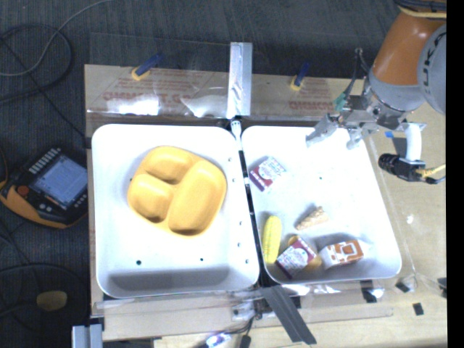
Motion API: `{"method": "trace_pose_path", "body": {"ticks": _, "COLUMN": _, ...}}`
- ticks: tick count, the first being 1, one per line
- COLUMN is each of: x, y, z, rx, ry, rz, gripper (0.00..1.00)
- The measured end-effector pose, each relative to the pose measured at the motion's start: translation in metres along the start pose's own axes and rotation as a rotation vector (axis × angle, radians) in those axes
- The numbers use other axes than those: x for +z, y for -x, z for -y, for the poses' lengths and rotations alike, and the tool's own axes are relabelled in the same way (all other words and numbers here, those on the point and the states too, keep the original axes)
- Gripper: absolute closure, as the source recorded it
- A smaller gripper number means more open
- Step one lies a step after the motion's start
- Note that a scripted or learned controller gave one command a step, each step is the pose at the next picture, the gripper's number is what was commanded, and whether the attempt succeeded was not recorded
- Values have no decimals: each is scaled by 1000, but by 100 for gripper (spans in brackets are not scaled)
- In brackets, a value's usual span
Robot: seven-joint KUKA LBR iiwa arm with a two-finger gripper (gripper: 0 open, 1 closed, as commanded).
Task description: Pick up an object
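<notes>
**Fingers apart over right bin's far edge**

Grey two-finger gripper (pixel 335 133) is seen at the far edge of the shallow white right bin (pixel 362 194), fingers spread, nothing between them. Yellow corn cob (pixel 271 239) lies at that bin's near-left side.

Right bin (pixel 362 194) middle open, items (pixel 304 249) crowd near edge, perhaps touching

You won't find any print you can actually read here. The reddish lettering on the clear sheet (pixel 167 93) behind the bins, and the labels on the small cartons (pixel 267 172), are too blurred.
</notes>
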State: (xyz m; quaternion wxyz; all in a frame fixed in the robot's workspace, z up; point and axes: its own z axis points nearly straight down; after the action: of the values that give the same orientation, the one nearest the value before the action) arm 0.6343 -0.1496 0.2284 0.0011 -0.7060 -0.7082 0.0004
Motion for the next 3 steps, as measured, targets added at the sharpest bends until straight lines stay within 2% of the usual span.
{"method": "trace_pose_path", "body": {"ticks": 1, "x": 135, "y": -9, "z": 43, "rx": -158, "ry": 3, "rz": 0, "gripper": 0}}
{"method": "trace_pose_path", "body": {"ticks": 2, "x": 126, "y": -9, "z": 42, "rx": -158, "ry": 3, "rz": -2, "gripper": 100}}
{"method": "trace_pose_path", "body": {"ticks": 3, "x": 136, "y": -24, "z": 53, "rx": -283, "ry": 20, "rz": 14, "gripper": 100}}
